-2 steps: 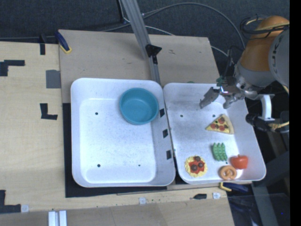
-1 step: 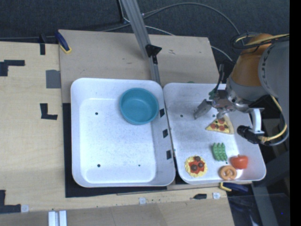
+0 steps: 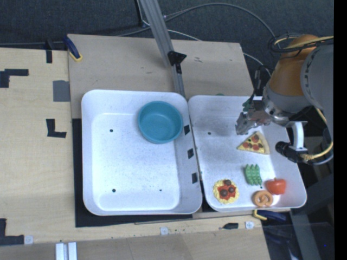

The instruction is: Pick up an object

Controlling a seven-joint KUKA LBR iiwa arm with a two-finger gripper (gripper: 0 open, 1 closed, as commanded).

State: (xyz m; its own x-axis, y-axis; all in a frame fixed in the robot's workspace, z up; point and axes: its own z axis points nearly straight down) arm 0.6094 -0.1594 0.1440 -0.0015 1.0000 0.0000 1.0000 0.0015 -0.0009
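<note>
1. The pizza slice (image 3: 254,144) lies flat in the right bin (image 3: 217,145), in its right half, about midway along the bin's length. It is yellow with red dots and its crust faces the bin's right wall.
2. The gripper (image 3: 245,124) hangs just above and to the left of the pizza slice, its tips close to the slice's upper left corner. Whether the claw is apart or together cannot be told from this angle, and nothing shows between its tips.
3. The arm (image 3: 295,85), grey with an orange band, reaches in from the right of the pizza slice and angles down toward it.
4. Below the pizza slice sits a green toy (image 3: 252,174), near but apart from it.
5. Further below the pizza slice, along the bin's near edge, sit a round pizza (image 3: 225,191), a small pretzel (image 3: 263,199) and a red tomato (image 3: 276,186); the pretzel and tomato are just beside each other.
6. Well to the left of the pizza slice, the left bin (image 3: 119,172) holds a blue bowl (image 3: 160,122) in its upper right part, upright.
</note>
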